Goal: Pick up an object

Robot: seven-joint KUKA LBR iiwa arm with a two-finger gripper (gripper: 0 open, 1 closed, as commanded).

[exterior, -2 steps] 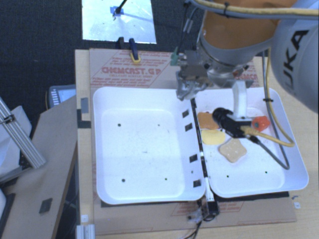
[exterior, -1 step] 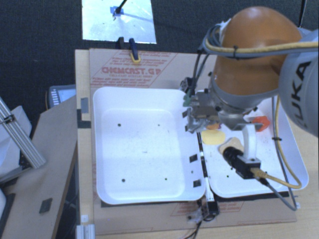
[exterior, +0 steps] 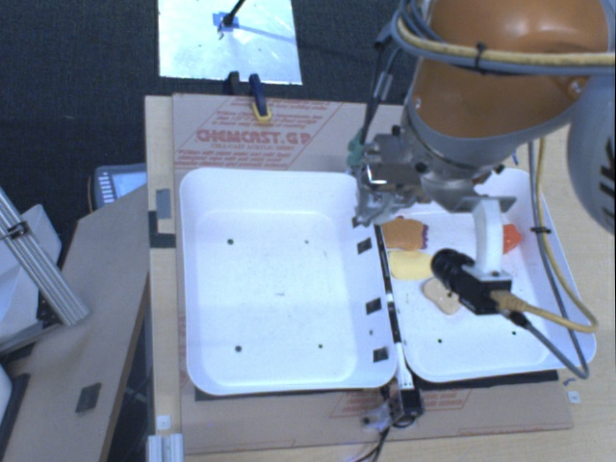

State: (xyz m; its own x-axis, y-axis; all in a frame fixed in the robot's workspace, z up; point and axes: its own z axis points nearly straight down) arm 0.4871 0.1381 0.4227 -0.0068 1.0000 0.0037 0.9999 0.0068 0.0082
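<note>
Reaching in from the right, the arm (exterior: 500, 56) hangs over the far part of the right bin (exterior: 481, 359), and its large orange and grey body hides the far right corner of this bin. The gripper (exterior: 371, 210) is low at the far left corner of the right bin, just above the wall where the two bins meet. It is not possible to see if it is spread or pressed together, and nothing is seen held in it. Four small things lie in the right bin. An orange piece (exterior: 406, 232) lies near the left wall, in the far half, just beside the gripper. A yellow piece (exterior: 408, 266) lies just in front of the orange piece, and the two seem to touch. A beige piece (exterior: 442, 298) lies a little nearer to the front and more to the middle of the floor. A red piece (exterior: 511, 238) lies toward the right wall, partly hidden by the robot. The left bin (exterior: 192, 258) shows a white floor with a few small dark dots. Both bins stand on a cardboard sheet (exterior: 255, 135) with red letters along its far edge. A clamp (exterior: 260, 99) with a yellow tip sits at that far edge, and a shiny metal plate (exterior: 229, 27) lies behind it on the dark bench (exterior: 77, 85).
</note>
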